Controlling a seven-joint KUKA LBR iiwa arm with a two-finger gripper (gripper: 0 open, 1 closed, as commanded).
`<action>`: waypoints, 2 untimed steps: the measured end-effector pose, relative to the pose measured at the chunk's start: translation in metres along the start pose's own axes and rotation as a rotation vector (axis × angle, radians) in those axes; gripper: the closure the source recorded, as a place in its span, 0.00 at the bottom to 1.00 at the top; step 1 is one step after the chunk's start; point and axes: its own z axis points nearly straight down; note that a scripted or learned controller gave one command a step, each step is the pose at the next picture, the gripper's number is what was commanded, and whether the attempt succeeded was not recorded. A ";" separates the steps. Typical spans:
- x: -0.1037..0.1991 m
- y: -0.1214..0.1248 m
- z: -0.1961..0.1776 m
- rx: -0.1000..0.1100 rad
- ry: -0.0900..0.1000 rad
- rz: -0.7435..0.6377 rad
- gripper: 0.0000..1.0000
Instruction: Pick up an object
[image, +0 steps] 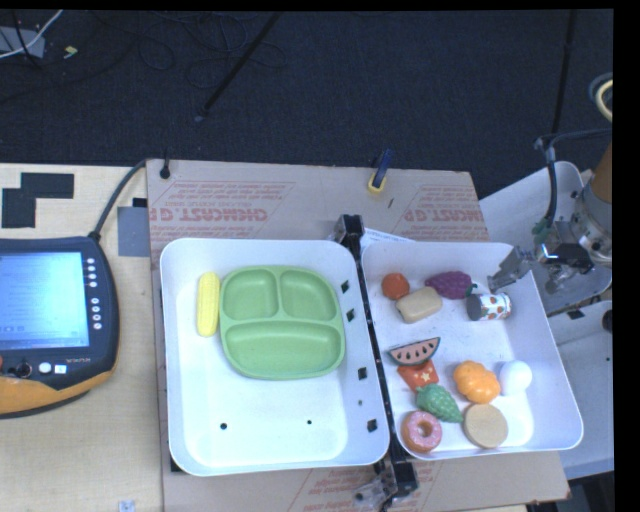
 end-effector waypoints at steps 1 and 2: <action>0.000 0.002 -0.008 -0.014 -0.003 -0.002 0.00; 0.007 0.003 0.037 -0.008 -0.001 -0.002 0.00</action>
